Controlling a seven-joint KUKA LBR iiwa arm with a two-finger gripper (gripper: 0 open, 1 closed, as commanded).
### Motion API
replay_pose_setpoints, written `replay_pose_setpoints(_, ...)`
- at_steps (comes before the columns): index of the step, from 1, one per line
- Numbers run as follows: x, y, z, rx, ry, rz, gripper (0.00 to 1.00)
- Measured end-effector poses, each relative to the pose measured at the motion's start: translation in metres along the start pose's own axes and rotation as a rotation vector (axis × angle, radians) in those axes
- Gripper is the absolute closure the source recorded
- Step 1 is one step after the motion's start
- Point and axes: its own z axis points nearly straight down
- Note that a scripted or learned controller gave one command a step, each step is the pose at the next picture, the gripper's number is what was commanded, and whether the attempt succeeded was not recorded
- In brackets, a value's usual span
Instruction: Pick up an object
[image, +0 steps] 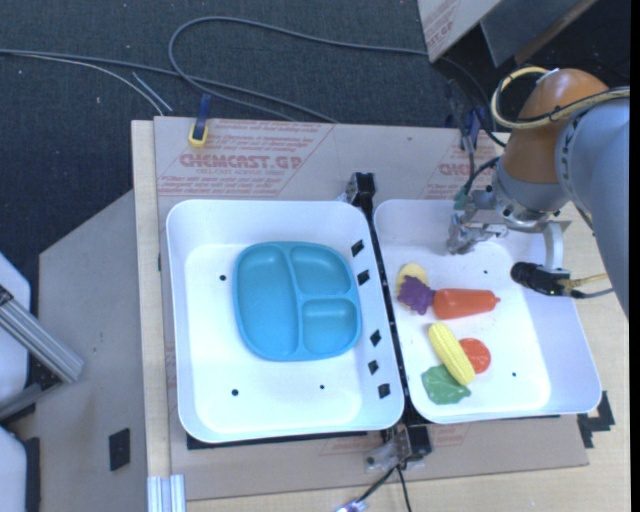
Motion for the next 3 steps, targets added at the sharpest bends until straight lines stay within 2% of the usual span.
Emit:
replay_pose_setpoints(2, -0.005, 0.000, -0.096, -0.005, -0.002, 0.001, 1.00)
replay_pose_setpoints(3, -0.005, 0.002, -0.118, -0.003, -0.001, 0.001, 1.00)
